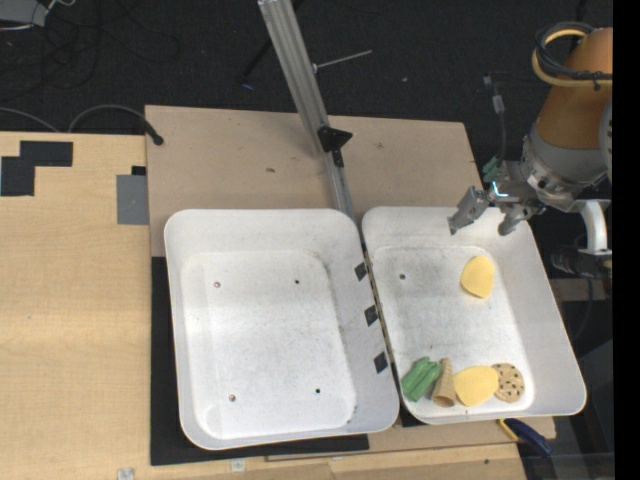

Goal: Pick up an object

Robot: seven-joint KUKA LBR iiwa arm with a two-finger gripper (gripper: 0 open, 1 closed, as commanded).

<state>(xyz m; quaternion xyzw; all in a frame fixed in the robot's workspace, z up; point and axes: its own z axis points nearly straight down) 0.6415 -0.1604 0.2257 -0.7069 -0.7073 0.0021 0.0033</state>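
My gripper [489,213] hangs over the far edge of the right bin [545,298], fingers spread open with nothing between them. A yellow rounded piece [478,276] lies in that bin just below the gripper, apart from it. At the bin's near end sit a green ridged item [421,378], a tan cone-like piece [443,382], a second yellow piece [476,385] and a chocolate-chip cookie [509,382], packed side by side.
The left bin [200,268] lies beside the right one, with black clips [371,314] along the shared edge. A slanted aluminium rail [305,93] rises behind the bins. Wooden bench surface stretches to the left.
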